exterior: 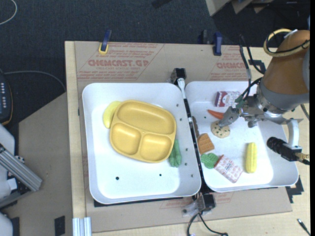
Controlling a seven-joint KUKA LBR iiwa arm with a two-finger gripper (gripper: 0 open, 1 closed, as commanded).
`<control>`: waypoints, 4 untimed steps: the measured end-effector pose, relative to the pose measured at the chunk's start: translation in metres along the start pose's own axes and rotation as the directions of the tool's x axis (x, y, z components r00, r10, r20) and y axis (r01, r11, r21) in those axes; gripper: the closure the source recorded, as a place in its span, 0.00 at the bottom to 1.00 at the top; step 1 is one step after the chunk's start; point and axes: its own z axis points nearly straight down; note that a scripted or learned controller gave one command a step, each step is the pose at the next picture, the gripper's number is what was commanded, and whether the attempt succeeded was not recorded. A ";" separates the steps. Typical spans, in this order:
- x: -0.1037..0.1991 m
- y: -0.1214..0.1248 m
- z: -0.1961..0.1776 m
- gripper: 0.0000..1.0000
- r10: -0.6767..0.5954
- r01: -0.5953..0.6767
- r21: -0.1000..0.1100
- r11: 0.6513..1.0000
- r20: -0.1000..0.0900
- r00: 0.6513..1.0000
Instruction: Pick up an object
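Camera view has my end effector (230,118) low in the right white bin (280,176), just over the round speckled cookie (221,130); nothing is lifted, so the pick remains ahead. Whether I grip anything, I cannot tell. Being round, the cookie lies flat with no long axis.

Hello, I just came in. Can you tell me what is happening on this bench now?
A grey robot arm reaches in from the right over the right bin. Its gripper hangs just above a cookie, beside a carrot. Nothing is seen between its fingers, so no object is picked up yet. The same bin holds a corn cob, a piece of toast and two small packets. The left bin holds a yellow divided tray.
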 end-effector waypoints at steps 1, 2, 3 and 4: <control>-0.003 0.004 0.062 0.00 -0.001 0.001 0.000 1.000 0.000 1.000; -0.003 0.004 0.096 0.00 0.000 0.000 -0.004 1.000 0.001 1.000; -0.003 0.004 0.084 1.00 0.000 0.000 -0.008 1.000 0.002 1.000; 0.002 0.000 0.039 1.00 -0.002 0.002 -0.012 1.000 0.003 1.000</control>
